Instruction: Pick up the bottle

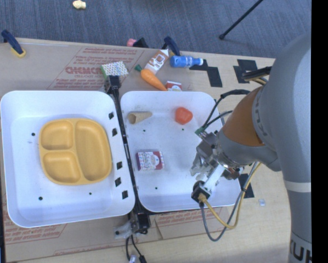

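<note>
Status: task not done; grasp not begun, as judged from layout.

Gripper [204,171] low over right bin [169,201], near its right wall, toward the front corner. Cannot tell how far open: wrist and cabling mask the tip from this angle. Nothing seen held in it.

2 bottle candidates, both outside the bins, lying on the cardboard bench top [71,75] behind the right bin's back rim:
- white bottle with orange label [157,61], tilted, cap toward the back edge
- blue bottle [181,62], on its side, just right of the white one, cap pointing right

Cannot say which is meant. Both well apart from the gripper, with the width of the bin in between.

Near the bottles: toy carrot [152,79] just in front of the white one, small red-and-white box [174,85] against the bin rim.

In right bin: cone-shaped tan piece [139,116], red rounded piece [183,115], small red-and-white packet [150,160]. None of these a bottle.

In left bin [10,147]: yellow 3-compartment plate [75,150].

Left to do, by estimate: lift out of the bin, travel past the back rim, settle over 1 bottle, close, raise. Carrot crowding the white bottle likely a nuisance on approach.
</note>
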{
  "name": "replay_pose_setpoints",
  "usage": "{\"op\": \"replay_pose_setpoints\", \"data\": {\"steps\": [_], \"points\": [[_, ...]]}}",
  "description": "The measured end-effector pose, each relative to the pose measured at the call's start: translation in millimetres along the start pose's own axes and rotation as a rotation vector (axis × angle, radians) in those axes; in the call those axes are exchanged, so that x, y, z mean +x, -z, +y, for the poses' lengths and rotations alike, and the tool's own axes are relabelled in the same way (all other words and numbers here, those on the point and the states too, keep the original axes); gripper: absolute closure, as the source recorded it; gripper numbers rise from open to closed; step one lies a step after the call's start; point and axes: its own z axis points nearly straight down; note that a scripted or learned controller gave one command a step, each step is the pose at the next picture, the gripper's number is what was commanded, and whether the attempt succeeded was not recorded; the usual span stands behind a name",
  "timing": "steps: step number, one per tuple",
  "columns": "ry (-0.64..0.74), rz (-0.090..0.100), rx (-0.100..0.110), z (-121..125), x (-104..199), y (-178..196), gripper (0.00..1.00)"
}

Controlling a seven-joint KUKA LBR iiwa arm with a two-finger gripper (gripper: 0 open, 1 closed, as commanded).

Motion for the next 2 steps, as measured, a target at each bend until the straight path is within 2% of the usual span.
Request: {"op": "replay_pose_setpoints", "data": {"steps": [1,2], "points": [[-0.412,0.002,-0.001,23,-18,-32,1.00],[-0.404,0.003,-0.002,-6,8,73,1.00]]}}
